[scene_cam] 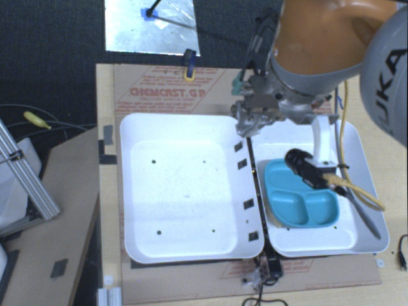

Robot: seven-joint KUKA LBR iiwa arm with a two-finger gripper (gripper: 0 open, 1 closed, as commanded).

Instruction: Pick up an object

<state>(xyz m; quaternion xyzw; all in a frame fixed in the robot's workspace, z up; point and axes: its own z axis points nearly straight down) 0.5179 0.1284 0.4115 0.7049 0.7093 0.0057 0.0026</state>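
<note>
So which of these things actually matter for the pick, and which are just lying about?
For the job: the tool; the blue divided tray, in the right bin.
Lying about: the left bin; the cardboard sheet under both bins; the metal sheet beyond; the blue-and-yellow clip.

A robotics lab: industrial arm [331, 30], two white bins [185, 190], aluminium framing [25, 177].

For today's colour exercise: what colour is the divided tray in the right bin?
The tray is bright blue, clearest in the camera view.
</note>
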